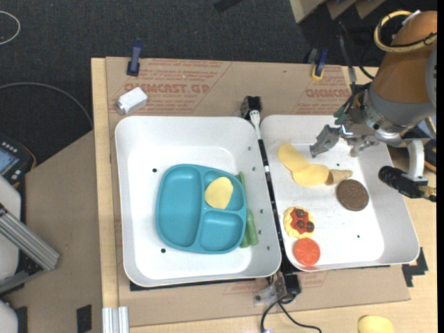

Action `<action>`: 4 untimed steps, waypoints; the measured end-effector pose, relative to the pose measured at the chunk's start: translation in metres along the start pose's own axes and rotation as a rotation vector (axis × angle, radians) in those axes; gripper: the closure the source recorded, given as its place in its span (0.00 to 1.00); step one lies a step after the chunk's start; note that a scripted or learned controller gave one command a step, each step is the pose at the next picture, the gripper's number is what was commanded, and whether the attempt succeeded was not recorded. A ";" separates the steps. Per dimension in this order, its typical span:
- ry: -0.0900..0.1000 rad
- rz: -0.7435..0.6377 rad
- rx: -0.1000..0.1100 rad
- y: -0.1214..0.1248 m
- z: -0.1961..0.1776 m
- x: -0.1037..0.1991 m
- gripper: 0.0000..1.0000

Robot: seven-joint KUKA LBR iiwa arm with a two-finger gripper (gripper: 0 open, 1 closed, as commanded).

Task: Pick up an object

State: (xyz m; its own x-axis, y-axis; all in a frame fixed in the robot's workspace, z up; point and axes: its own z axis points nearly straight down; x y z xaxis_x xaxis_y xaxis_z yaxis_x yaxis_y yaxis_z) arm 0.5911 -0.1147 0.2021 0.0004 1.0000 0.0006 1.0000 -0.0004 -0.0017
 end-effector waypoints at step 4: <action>0.001 0.008 0.008 -0.118 0.119 -0.102 1.00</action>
State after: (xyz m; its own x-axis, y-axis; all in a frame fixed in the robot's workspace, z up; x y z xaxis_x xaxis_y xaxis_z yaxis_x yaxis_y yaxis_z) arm 0.4730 -0.2168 0.0828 0.0085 1.0000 0.0013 0.9999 -0.0085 -0.0100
